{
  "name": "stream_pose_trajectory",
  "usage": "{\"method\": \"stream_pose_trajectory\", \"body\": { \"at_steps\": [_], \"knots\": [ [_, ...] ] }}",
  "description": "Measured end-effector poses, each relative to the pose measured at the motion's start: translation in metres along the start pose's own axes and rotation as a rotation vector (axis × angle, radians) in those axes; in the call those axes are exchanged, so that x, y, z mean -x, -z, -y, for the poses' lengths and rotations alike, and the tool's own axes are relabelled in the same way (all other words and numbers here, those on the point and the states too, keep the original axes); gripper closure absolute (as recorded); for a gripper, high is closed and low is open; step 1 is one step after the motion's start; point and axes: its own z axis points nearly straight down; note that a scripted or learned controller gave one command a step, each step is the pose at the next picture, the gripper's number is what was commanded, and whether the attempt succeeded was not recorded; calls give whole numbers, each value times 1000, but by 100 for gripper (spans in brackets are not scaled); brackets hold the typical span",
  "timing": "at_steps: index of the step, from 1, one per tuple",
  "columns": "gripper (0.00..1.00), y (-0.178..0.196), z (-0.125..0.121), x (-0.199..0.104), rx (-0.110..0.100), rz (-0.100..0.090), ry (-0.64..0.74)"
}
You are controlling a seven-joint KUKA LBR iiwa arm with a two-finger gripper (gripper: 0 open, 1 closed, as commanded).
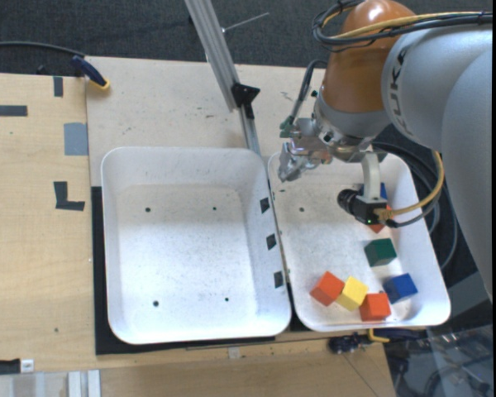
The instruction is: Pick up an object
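Here the arm reaches in from the right side, and its gripper hangs over the far left corner of the right bin, close to the wall that this bin shares with the left bin. Whether the pincer is open or closed I cannot tell, because it is small and blurred from this angle, and no block is seen in it. The blocks all lie inside the right bin, well apart from the gripper. An orange block sits near the front of the bin, and a yellow block is just beside it, on its right. A second orange block is just beside the yellow one, closer to the front rim. A blue block lies to the right of this group, near the right wall of the bin. A green block is behind the blue one, further from the front rim. Behind the green block a small red piece shows, partly covered by a black part with cables that hangs from the arm. The left bin stands just beside the right bin, on the wooden bench.
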Motion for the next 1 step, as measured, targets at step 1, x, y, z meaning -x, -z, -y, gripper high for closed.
{"method": "stream_pose_trajectory", "body": {
  "at_steps": [1],
  "knots": [
    [100, 2, 17, -51, -1, 1, 0]
  ]
}}
